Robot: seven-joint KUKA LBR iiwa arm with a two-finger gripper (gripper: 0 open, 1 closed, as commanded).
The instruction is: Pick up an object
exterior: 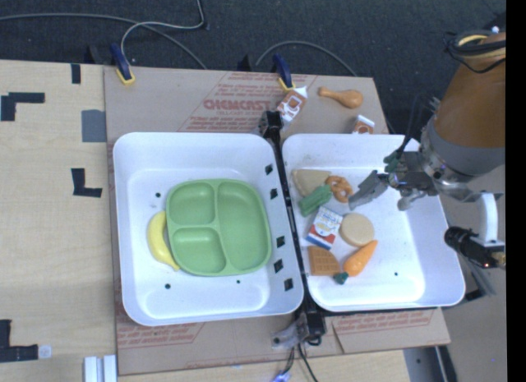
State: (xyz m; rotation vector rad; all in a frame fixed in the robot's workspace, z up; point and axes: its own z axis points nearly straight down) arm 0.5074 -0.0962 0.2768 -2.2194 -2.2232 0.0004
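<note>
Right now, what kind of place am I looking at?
Probably a robotics lab test bench: two white bins clamped to cardboard, toy food like a carrot and a green divided plate, and a robot gripper reaching in.

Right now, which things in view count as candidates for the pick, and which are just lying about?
Job in hand:
gripper over the right bin
carrot
round tan disc
pretzel
green piece
small carton
waffle piece

Lying about:
green divided plate and banana in the left bin
drumstick on the cardboard
</note>
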